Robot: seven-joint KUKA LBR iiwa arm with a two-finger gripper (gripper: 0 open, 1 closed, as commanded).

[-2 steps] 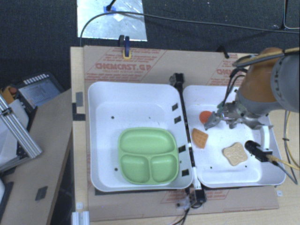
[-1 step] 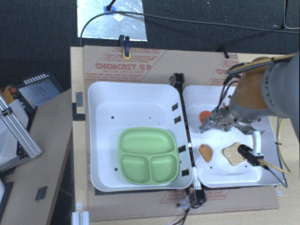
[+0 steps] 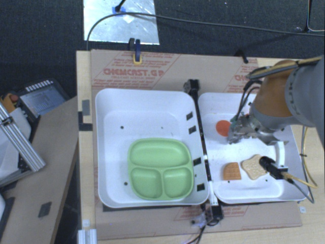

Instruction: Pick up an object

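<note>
My gripper (image 3: 234, 135) is low inside the right bin (image 3: 213, 105), just to the right of a small round orange object (image 3: 222, 127) that lies on the bin floor. The gripper touches or nearly touches the orange object's right edge, and part of that object is hidden behind it. Nearer the front of the same bin lie a square brown waffle-like piece (image 3: 232, 171) and a pale toast-shaped piece (image 3: 251, 166), side by side and apart from the gripper.
A green divided plate (image 3: 160, 168) sits in the front half of the left bin (image 3: 117, 116). A black divider with clips (image 3: 199, 136) runs between the two bins. The arm's grey and orange body covers the right bin's back right.
</note>
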